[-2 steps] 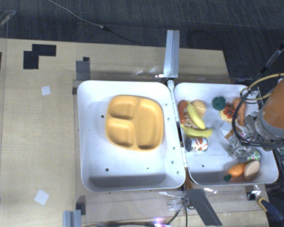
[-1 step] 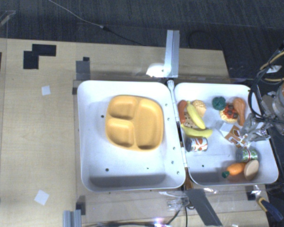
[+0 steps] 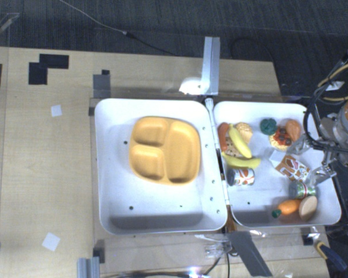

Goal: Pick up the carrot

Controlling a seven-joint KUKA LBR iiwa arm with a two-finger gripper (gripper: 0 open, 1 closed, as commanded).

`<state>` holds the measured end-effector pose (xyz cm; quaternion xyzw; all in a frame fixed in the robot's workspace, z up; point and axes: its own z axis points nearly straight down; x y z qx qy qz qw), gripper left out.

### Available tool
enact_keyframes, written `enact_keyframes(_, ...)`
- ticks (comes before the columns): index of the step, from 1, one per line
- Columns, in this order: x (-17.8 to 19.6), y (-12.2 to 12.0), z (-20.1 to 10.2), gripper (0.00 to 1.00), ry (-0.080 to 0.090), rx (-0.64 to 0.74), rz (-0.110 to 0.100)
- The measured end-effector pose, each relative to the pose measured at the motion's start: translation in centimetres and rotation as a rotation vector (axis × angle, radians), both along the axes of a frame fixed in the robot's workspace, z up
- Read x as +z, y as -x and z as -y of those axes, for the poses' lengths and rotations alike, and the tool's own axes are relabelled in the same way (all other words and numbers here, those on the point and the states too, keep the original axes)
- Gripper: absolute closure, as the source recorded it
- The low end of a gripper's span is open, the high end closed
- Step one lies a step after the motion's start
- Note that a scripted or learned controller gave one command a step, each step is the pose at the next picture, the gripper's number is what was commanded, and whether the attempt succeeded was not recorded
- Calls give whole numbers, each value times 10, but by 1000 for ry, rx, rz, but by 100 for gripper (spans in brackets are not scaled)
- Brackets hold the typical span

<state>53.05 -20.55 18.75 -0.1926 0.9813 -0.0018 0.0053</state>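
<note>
Two shallow white bins sit side by side. The left bin [image 3: 104, 172] carries a yellow divided plastic plate [image 3: 165, 150], well apart from the job. The right bin [image 3: 261, 196] is crowded, and that is where trouble could start.

The small orange carrot with a green tip [image 3: 287, 207] lies near the right bin's front wall, touching or just beside a pale beige egg-shaped piece [image 3: 308, 207], with a little green-topped can [image 3: 304, 189] close above it. A descent slightly off to the right would likely catch the beige piece or knock the can instead. The sloping wall close in front may also block a clean closing.

The grey two-finger gripper [image 3: 325, 169] hovers at the bin's right side, near the can. Whether it is released or clenched I cannot tell, and nothing is visibly held in it.

The bins rest on a pale wooden bench [image 3: 40, 172] marked with black tape shapes [image 3: 46, 67]. Dark carpet [image 3: 133, 10] lies beyond, crossed by a thin cable [image 3: 75, 7].
</note>
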Motion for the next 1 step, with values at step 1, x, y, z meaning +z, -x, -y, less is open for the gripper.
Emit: enact_keyframes(1, -38, 30, -26, 0, -3, -141, -4)
